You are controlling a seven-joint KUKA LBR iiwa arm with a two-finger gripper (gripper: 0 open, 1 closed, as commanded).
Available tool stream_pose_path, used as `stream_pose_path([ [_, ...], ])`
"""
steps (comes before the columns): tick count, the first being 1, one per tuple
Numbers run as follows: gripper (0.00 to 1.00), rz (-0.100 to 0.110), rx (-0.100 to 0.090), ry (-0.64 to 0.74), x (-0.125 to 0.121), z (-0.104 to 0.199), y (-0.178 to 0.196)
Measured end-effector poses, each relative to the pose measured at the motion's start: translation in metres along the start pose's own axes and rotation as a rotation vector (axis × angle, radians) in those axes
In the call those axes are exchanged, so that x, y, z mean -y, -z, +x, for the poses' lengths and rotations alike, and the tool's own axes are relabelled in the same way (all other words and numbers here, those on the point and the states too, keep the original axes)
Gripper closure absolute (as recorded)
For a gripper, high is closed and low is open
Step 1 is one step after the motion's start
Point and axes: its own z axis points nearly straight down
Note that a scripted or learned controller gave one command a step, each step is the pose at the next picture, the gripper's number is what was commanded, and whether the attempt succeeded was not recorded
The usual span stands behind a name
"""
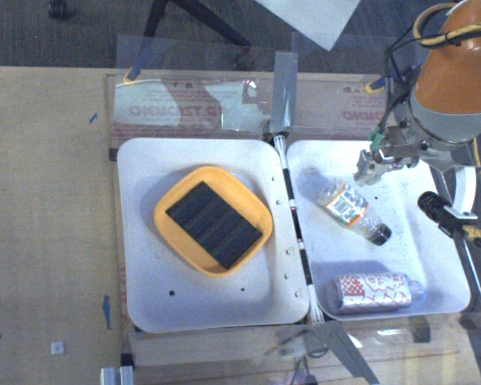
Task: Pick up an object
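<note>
In the right bin (441, 295), a small clear bottle (351, 208) with an orange-and-white label and a black cap lies tilted near the middle. A red-and-white patterned can (374, 290) lies on its side along the front wall. My gripper (369, 169) hangs over the back part of the right bin, just up and to the right of the small bottle, with nothing seen in it. In the left bin (144, 295), a yellow dish (212, 218) holds a black ribbed pad.
A metal divider (293, 215) runs between the two bins. A clear plastic panel (192, 107) stands behind the bins. The bare wooden bench (48, 215) stretches to the left.
</note>
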Motion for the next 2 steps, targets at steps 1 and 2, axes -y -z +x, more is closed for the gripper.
stream_pose_path([
  [1,0.00,0.000,0.000,0.000,0.000,0.000,0.000],
  [2,0.00,0.004,-0.002,-0.207,0.016,-0.012,-0.092],
])
